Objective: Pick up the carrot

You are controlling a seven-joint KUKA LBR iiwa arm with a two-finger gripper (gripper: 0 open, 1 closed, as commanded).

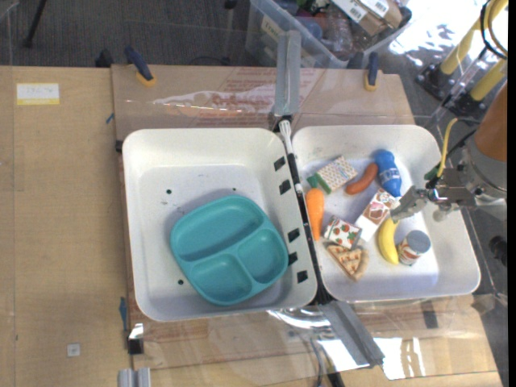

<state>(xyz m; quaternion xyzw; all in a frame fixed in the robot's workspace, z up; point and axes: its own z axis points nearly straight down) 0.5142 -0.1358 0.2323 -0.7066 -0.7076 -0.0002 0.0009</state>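
The claw (pixel 419 202) hovers over the right bin (pixel 459 272), near its three o'clock rim; whether it is open or closed I cannot tell. One banana (pixel 388 241) and one can (pixel 414 247) lie just below it. One carrot (pixel 314 209) lies at nine o'clock against the divider wall, well apart from the claw. One teal plate (pixel 229 250) sits in the left bin (pixel 145 168).

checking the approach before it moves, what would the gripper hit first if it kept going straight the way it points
The gripper points toward the view's left across the right white bin. First in line looks like the small red-and-white patterned box, well before the orange carrot; height above it is unclear.
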